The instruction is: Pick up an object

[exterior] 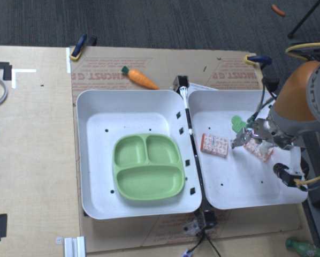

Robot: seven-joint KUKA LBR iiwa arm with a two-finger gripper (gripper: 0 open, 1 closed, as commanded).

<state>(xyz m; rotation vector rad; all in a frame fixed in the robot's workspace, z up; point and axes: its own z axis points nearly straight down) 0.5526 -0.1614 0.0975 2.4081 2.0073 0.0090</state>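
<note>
Arm: the grey arm [302, 98] with the orange band comes in from the right and leans over the right bin.
Hand: the gripper [245, 138] is low inside the right bin, near its middle. I cannot tell how wide it is, or if it has hold of anything.
Right bin: this white bin [224, 189] has three small things in it.
Snack box: a little box with red and white marks [214, 144] lies flat on the bin floor, just to the left of the hand.
Green thing: a small green thing [237, 123] sits just above the hand, toward the back of the bin.
Wrapped thing: a small pinkish packet [260, 151] lies just under the wrist, right of the hand.
Left bin: the other white bin [90, 159] holds a green plate with three parts [148, 166].
Carrot: a toy carrot [140, 77] lies on the cardboard behind the left bin.
</note>
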